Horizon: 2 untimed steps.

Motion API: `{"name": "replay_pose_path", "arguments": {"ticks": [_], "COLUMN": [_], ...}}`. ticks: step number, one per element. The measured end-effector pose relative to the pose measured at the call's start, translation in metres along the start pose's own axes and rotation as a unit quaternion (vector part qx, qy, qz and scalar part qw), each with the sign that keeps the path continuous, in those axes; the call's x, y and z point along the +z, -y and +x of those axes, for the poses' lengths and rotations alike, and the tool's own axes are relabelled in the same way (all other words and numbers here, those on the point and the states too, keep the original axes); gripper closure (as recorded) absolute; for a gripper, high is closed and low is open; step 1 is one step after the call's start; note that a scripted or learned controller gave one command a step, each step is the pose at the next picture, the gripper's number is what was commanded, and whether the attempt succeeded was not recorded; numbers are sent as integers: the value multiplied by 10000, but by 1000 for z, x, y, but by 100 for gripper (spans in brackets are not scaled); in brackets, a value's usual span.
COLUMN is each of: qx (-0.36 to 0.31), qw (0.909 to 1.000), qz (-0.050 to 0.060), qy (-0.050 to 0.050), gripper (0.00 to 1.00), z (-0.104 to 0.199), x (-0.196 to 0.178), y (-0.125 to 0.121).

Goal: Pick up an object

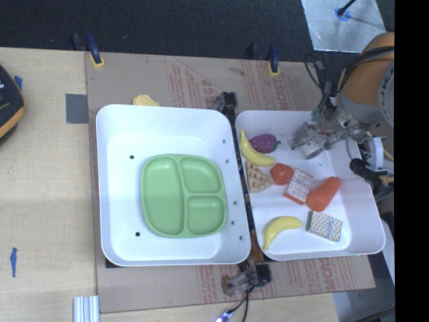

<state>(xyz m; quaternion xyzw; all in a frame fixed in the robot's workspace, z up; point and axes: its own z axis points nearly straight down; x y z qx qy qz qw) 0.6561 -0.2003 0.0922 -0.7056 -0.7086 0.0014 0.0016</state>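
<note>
The right bin (358,243) holds several toy foods: a banana (255,151), purple grapes (265,141), a red tomato (281,173), a waffle piece (257,178), a red and white packet (299,186), an orange carrot (323,193), a second banana (281,227) and a small patterned box (325,226). My gripper (310,141) hangs low over the back of this bin, right of the grapes and behind the packet. Nothing is seen in its grasp.
The left bin (120,133) carries a green divided plate (183,194). A yellow item (145,100) lies just behind that bin. A black and yellow device (8,102) sits at the bench's left edge. Clamps hold the cardboard base at the back.
</note>
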Motion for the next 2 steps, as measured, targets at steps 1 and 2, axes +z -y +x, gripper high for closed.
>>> {"name": "replay_pose_path", "arguments": {"ticks": [1, 2], "qx": [4, 5], "qw": [10000, 10000], "qz": [-16, -6], "qy": [4, -1], "gripper": [0, 0], "z": [-11, -8], "x": [0, 0], "y": [0, 0]}}
